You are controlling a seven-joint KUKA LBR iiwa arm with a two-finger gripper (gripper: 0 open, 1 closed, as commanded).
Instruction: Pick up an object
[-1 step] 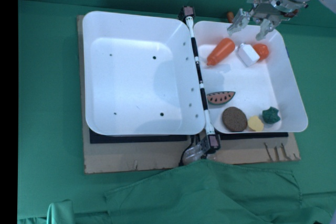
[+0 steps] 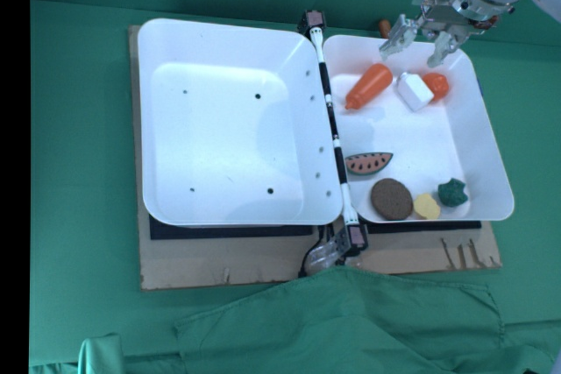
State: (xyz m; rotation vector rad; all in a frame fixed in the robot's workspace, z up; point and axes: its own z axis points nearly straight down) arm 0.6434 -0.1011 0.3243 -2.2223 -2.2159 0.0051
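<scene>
From the overhead camera, the end effector (image 2: 422, 41) hangs spread apart, holding nothing, over the right bin's (image 2: 491, 155) far edge. The carrot (image 2: 369, 87) and white block (image 2: 414, 91) sit just below it. I'd go for the carrot: open floor beside it, away from the walls.

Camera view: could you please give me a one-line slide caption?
Open claw above the right bin, near the orange carrot and white block.
</scene>
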